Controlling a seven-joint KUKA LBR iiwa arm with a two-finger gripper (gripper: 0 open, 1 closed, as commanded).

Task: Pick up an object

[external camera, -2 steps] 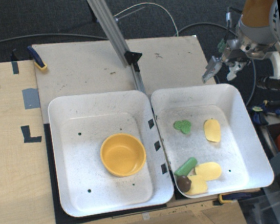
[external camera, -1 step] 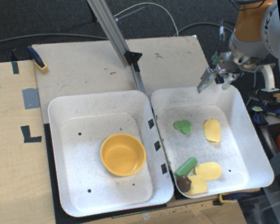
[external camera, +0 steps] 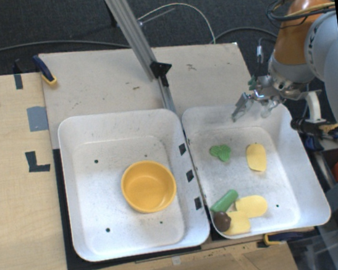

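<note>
Bins: you have two white bins side by side, the left bin (external camera: pixel 75 175) and the right bin (external camera: pixel 298 163).
Bowls: you can count one, a yellow bowl (external camera: pixel 149 186) in the left bin.
Green pieces: two in the right bin, a small leafy green piece (external camera: pixel 221 152) farther back and a green stick (external camera: pixel 224 202) nearer.
Yellow pieces: three in the right bin, an oval one (external camera: pixel 256 157), a flat one (external camera: pixel 252 205) and another (external camera: pixel 239 226) at the near rim.
Brown pieces: one, a dark brown piece (external camera: pixel 222 221).

A wooden bench (external camera: pixel 7 185) bears two white bins (external camera: pixel 76 138) side by side.
</note>
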